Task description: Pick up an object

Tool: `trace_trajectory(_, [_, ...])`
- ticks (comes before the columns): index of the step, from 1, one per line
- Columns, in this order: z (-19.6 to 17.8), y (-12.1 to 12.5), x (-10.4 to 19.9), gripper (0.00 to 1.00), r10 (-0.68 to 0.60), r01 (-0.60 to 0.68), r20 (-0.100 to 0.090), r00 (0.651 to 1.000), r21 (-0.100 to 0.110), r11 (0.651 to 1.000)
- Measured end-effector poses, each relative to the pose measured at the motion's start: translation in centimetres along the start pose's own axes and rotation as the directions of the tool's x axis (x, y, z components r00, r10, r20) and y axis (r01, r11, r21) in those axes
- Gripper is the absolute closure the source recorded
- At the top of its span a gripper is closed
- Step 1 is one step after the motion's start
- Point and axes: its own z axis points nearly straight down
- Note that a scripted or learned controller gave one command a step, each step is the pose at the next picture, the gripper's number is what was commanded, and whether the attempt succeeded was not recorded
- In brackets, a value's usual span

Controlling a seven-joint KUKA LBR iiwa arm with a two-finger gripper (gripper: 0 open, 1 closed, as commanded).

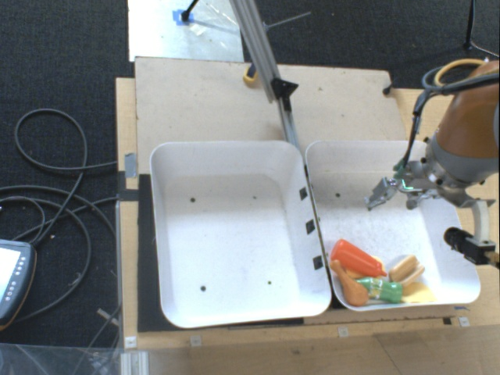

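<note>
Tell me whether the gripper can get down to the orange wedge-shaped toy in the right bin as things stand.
Probably yes. The gripper hovers over the right white bin, and the orange wedge-shaped toy lies uncovered on top of the pile at the near wall.

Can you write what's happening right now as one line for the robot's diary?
hand: above right bin | toys: piled in its near corner | grasp: not yet

Counter (203,100): bare beige board, upper middle of frame. A grey slanted pole (258,37) crosses it from the top edge down to the seam between the bins. Black cables (47,162) loop over dark carpet at left. A handheld screen unit (14,276) lies at the lower left edge. Pale sheet (168,14) with blue tape (181,17), top.
</note>
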Motion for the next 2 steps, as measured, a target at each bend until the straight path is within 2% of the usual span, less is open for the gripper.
trace_trajectory(1, [-0.2,0.1,0.0,0.0,0.002,-0.002,0.001,1.0,-0.004,1.0])
trace_trajectory(2, [4.1,0.1,-0.5,0.0,0.004,-0.004,0.001,1.0,0.0,1.0])
